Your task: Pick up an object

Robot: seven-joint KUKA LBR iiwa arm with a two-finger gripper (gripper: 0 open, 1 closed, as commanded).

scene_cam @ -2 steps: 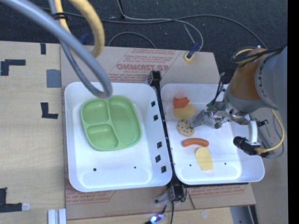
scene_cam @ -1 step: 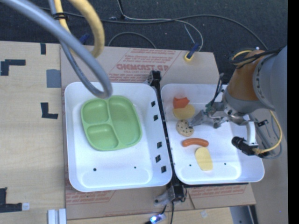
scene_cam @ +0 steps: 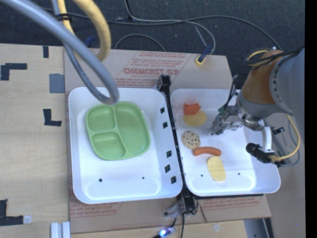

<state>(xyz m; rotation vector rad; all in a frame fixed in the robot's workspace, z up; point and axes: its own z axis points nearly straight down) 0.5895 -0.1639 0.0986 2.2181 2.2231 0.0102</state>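
Camera view: two-finger gripper (scene_cam: 218, 126) low inside the right shallow white bin (scene_cam: 262, 185), dark metal fingers pointing toward the bin's middle; too small and blurred to tell how far apart the fingers stand, and nothing seen between them. Grey arm with orange band (scene_cam: 257, 86) enters from the right edge, above the bin's far right corner.

Right bin contents, all left of or below the gripper:
- small red-orange block (scene_cam: 191, 107), near the far wall
- pale yellow rounded piece (scene_cam: 195, 118), touching the red-orange block on its near side, just left of the gripper
- round tan cookie with dark specks (scene_cam: 190, 140), nearer the divider between the bins
- orange-red sausage-shaped piece (scene_cam: 206, 151), lying crosswise, just beside the cookie
- yellow oblong piece (scene_cam: 216, 169), just below the sausage shape, toward the near wall

Left shallow white bin (scene_cam: 79, 182) holds a light green plastic tray with three compartments (scene_cam: 118, 130), lying flat in the far half. A thick grey hose (scene_cam: 74, 48) slants down from the upper left, its end at the tray's far edge. A yellow hose (scene_cam: 94, 14) arcs behind it
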